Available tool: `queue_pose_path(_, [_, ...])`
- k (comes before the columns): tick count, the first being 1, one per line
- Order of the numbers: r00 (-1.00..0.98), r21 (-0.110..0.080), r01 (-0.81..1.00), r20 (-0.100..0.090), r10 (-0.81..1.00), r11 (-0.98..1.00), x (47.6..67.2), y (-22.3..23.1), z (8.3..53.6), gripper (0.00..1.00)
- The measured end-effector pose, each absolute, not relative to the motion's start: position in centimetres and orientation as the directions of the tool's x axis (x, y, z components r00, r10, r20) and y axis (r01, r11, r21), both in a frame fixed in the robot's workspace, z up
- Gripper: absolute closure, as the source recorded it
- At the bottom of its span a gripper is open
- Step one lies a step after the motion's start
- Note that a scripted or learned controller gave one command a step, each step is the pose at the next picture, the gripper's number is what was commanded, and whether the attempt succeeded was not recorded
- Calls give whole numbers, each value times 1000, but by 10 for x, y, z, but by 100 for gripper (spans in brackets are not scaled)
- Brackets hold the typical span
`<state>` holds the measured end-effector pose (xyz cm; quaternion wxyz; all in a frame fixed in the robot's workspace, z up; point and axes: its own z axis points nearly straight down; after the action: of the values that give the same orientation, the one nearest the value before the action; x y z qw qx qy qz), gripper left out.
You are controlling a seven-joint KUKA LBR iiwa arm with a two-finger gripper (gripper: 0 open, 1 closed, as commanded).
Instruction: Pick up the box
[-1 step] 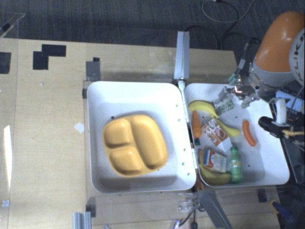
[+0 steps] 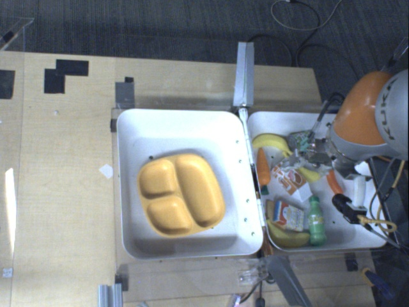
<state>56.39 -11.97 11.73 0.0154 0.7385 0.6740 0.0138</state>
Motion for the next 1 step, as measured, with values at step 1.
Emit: queue_pose_path(1, [107,11,994,-1,994,-107,633,-160,90,0])
